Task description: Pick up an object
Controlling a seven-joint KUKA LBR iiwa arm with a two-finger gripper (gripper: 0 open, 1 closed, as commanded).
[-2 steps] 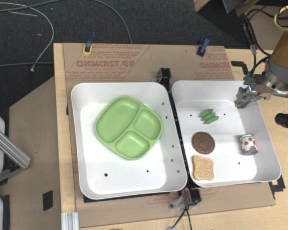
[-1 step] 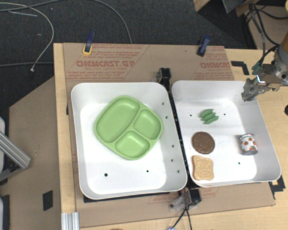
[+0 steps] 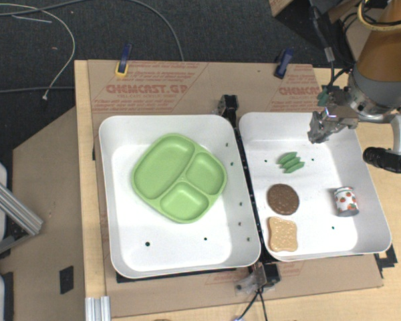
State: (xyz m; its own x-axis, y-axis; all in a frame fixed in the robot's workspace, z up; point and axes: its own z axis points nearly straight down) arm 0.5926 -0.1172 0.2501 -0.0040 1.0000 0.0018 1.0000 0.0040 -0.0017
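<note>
Off to the far left of the pincer we see the left bin (image 3: 113, 199), with a green divided plate (image 3: 179, 177) lying flat in its middle, well away from the action. Moving across the divider into the right bin (image 3: 371, 236), the candidates line up below and left of the pincer: the green bean pods (image 3: 291, 162) sit nearest, just below it; further down come the round brown patty (image 3: 282, 198) and the slice of toast (image 3: 283, 235), close together. Below and a little right stands the small red-and-white can (image 3: 346, 201), apart from the rest. And there is the gripper (image 3: 319, 134), hovering over the bin's upper part with nothing in it; whether it is released or clenched we cannot tell. We would drop straight onto the pods, centred across their narrow width, staying clear of the patty.
</note>
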